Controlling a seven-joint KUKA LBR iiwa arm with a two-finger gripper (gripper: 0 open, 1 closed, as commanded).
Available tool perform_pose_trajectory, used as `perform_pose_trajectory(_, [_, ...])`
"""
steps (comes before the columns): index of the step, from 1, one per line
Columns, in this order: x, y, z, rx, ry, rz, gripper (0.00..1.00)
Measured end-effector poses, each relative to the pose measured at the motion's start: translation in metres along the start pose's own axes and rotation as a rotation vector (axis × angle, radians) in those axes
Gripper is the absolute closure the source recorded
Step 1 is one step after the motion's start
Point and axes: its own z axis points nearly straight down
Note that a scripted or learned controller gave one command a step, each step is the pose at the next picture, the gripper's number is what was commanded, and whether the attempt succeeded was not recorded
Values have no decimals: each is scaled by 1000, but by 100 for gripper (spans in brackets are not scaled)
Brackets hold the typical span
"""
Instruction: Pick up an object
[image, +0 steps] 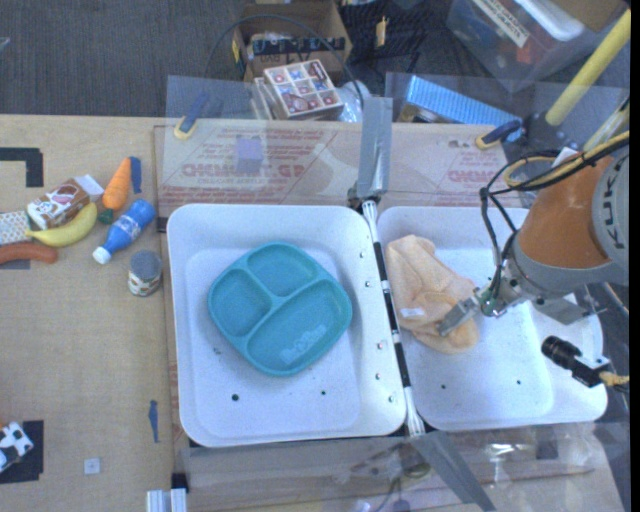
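The arm (565, 225) comes in from the right edge of the frame, its orange band sitting in the upper right above the right-hand bin (520, 395), and it slants down and to the left so that the tool (462, 317) ends up near the middle of that bin. Dark cables loop over the wrist. The tool points leftward and downward, and its tip lies over the lower right edge of a crumpled tan cloth (425, 290); whether it is released or clenched on the fabric I cannot tell, since the tip is small and blends with the cloth's folds. The cloth lies in the left half of the right-hand bin, running from near the bin's upper left corner down toward its centre, close beside the divider between the two bins. The left-hand bin (200, 400) holds a teal divided plate (280, 308), lying flat at its centre, well apart from the tool. On the tabletop (70, 380) at the left of the frame sit a banana (62, 231), a carrot (120, 182), a small blue bottle (125, 229) and a can (145, 272).
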Motion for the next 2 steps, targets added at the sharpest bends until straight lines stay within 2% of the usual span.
perform_pose_trajectory(1, [-1, 1, -11, -5, -1, 3, 100])
perform_pose_trajectory(2, [-24, 49, -165, 7, 2, 69, 100])
